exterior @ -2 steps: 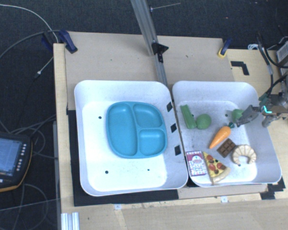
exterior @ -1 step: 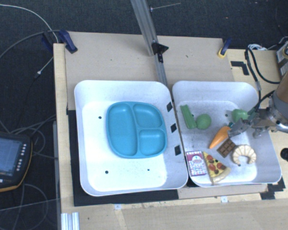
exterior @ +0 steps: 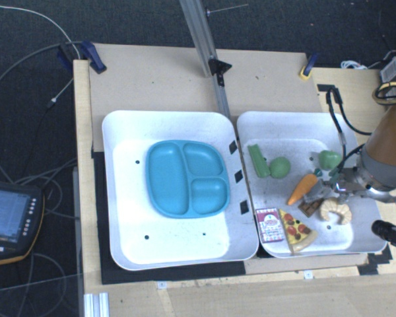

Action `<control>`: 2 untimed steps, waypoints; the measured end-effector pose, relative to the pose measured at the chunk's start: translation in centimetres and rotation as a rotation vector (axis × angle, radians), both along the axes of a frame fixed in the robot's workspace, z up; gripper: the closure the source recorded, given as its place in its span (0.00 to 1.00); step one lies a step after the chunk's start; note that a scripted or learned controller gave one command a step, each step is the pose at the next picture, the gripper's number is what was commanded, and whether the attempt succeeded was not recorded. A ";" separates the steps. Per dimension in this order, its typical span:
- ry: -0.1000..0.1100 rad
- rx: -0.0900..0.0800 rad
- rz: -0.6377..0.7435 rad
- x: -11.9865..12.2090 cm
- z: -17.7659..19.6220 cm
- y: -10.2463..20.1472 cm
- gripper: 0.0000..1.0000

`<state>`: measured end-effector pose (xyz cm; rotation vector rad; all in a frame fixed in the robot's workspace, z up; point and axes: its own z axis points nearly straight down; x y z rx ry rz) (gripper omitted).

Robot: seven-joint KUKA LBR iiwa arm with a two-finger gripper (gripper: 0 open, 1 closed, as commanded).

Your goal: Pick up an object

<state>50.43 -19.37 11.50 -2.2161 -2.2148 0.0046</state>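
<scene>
The left bin [exterior: 119, 177] holds a blue divided plate [exterior: 187, 178]. The right bin [exterior: 251, 127] holds a green block [exterior: 257, 160], green balls, a toy carrot [exterior: 302, 188], a croissant [exterior: 334, 210], a pizza slice [exterior: 298, 231] and a small pink carton [exterior: 268, 224], its print unreadable. The gripper [exterior: 330, 187] hangs low just beside the carrot and croissant; its opening cannot be told.

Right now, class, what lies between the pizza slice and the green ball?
In the camera view, the carrot lies between the pizza slice and green ball.

KUKA arm [exterior: 386, 152], in from the right.
Orange band above a grey wrist, metal gripper [exterior: 332, 187], black cable looping alongside.
</scene>
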 end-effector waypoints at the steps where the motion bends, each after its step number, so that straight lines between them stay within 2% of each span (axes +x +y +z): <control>1: -0.026 -0.012 0.001 0.6 -1.6 -0.2 0.00; 2: -0.030 -0.013 0.002 0.7 -0.4 -0.2 1.00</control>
